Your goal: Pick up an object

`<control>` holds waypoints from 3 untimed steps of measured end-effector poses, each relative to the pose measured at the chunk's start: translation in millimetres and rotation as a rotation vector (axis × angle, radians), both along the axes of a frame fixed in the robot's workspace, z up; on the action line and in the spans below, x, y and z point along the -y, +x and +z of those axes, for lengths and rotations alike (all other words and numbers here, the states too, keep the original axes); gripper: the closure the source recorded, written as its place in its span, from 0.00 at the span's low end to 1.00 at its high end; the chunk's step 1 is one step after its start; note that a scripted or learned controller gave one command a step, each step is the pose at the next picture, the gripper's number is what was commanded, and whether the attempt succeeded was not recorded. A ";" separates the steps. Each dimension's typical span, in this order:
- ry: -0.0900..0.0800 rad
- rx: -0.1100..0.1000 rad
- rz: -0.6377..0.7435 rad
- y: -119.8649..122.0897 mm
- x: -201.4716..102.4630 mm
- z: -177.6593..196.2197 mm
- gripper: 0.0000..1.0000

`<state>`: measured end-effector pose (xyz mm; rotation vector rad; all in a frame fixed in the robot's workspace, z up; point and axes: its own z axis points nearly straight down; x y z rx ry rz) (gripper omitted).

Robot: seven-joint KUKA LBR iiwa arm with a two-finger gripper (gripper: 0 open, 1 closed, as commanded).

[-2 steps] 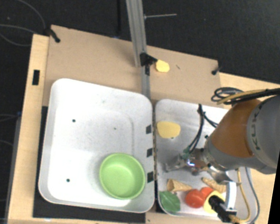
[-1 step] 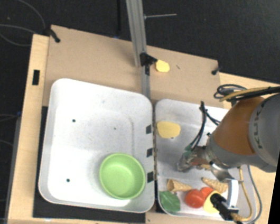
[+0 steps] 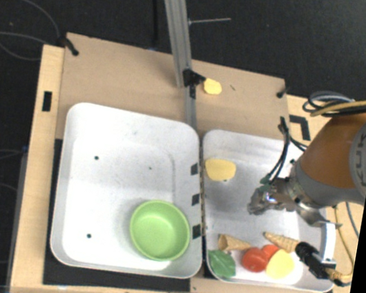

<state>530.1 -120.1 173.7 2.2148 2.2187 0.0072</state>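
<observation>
Left bin (image 3: 101, 135): a green bowl (image 3: 160, 229) sits near its front right corner. On the table (image 3: 111, 73) behind the bins, a small yellow piece (image 3: 212, 87). Right bin (image 3: 239, 149): yellow disc (image 3: 220, 169) at the back left; green piece (image 3: 222, 262), cone (image 3: 234, 243), red piece (image 3: 256, 258), yellow piece (image 3: 280, 265) and second cone (image 3: 281, 242) clustered along the front. End effector (image 3: 262, 200) hangs over the bin's middle, apart from all of them; cannot tell its grip state. Nothing lifted yet; the whole pick looks left to do.
</observation>
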 end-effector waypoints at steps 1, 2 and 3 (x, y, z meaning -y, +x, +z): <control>0.000 -0.001 0.001 -3.9 3.9 45.7 1.00; 0.001 -0.003 0.003 -2.3 4.6 67.5 1.00; 0.002 -0.007 0.006 6.7 -51.7 58.8 1.00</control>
